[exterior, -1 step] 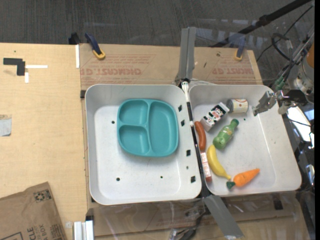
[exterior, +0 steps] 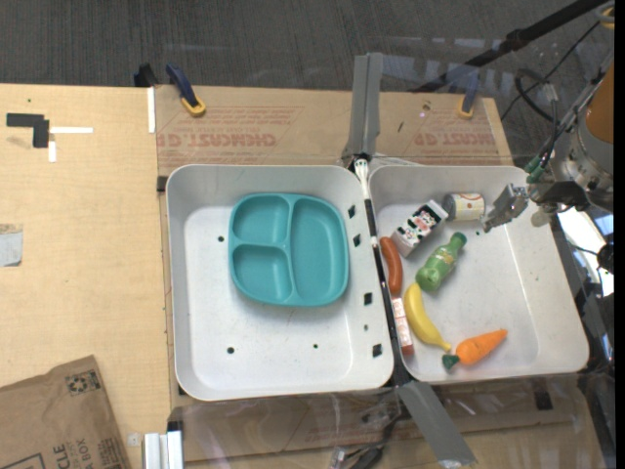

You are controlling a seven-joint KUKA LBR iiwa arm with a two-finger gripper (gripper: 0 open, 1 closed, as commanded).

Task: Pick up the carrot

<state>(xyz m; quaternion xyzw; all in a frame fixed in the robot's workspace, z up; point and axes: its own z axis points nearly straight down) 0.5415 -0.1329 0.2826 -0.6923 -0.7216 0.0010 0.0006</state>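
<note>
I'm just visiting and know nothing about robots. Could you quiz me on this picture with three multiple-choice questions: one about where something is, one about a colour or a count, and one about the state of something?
1. Where does the carrot lie?
A. in the right bin, near its front edge
B. on the teal plate
C. on the cardboard outside the bins

2. How many compartments has the plate?
A. two
B. three
C. five

3. How does the gripper stand to the carrot?
A. it holds the carrot
B. it touches the carrot
C. it is apart from the carrot, over the right bin's far corner

Answers:
1 A: the carrot lies beside the banana at the right bin's near side.
2 B: one long section and two smaller ones.
3 C: bare bin floor separates them.
</note>
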